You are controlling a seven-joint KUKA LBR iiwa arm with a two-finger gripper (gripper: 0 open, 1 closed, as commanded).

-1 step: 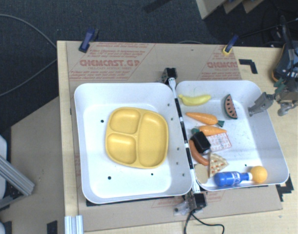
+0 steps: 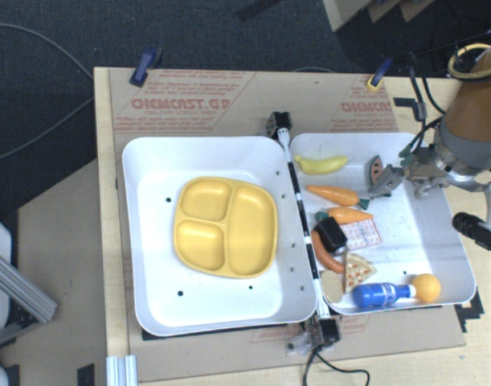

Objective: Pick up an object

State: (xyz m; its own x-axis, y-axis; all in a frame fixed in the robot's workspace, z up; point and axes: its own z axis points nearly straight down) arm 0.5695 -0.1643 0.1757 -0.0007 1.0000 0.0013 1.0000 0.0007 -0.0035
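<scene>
Near edge of the right bin (image 2: pixel 462 284): blue bottle (image 2: pixel 382 294) lying with its long axis left-right, orange ball (image 2: pixel 426 286) just beside its cap end, pizza slice (image 2: pixel 356 270) touching it on the left. Mid bin: red sausage (image 2: pixel 325 253), black block (image 2: pixel 332 233), a card (image 2: pixel 362 233), then two carrots (image 2: pixel 349 214) (image 2: pixel 332 192) lying roughly left-right. Far edge: banana (image 2: pixel 321 164), also left-right, close to the far wall. Gripper (image 2: pixel 382 182) sits at the far-right part of the bin, on a small dark-red wedge (image 2: pixel 377 167); can't tell if the jaws are wide or narrow, or whether anything's between them. Nearest targets: wedge right at the tip, upper carrot just left of it. Open floor is on the bin's right side, so room to descend there; the left cluster is packed against the divider. Left bin (image 2: pixel 141 215) holds a yellow tray (image 2: pixel 226 226), well apart from the arm.
</scene>
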